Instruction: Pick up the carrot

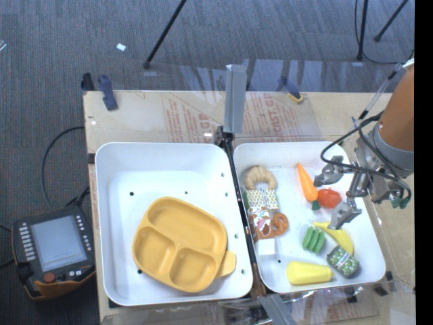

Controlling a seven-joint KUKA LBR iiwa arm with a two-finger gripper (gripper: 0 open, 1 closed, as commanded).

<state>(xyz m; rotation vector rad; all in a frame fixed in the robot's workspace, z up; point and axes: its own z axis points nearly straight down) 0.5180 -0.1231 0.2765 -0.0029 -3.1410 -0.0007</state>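
A: Nearest the camera, a yellow corn cob (309, 272) is seen lying along the front wall of the right bin (379, 249). Just right of it a small green-labelled can (342, 261) is placed, with a banana (339, 236) behind it and green beans (313, 239) to the banana's left.

B: Carrot position?

A: The carrot (306, 182) is found in the right bin's back half, orange, thin end pointed away from the camera. A red tomato (329, 198) is seen just beside its thick end; whether they touch cannot be told.

B: Gripper?

A: The gripper (342, 194) is positioned over the right side of the right bin, right of the carrot and around the tomato. The jaws are spread wide, one finger (329, 174) behind the tomato and the other (346, 215) in front of it. Nothing is held between them. The carrot is not touched.

B: Rest of the scene?

A: A packaged snack (262, 204) and two pretzels (260, 177) are laid along the right bin's left wall. A yellow divided plate (179, 243) is set in the left bin (115, 181). A teach pendant (54, 250) is seen on the floor left of the bench (169, 114).
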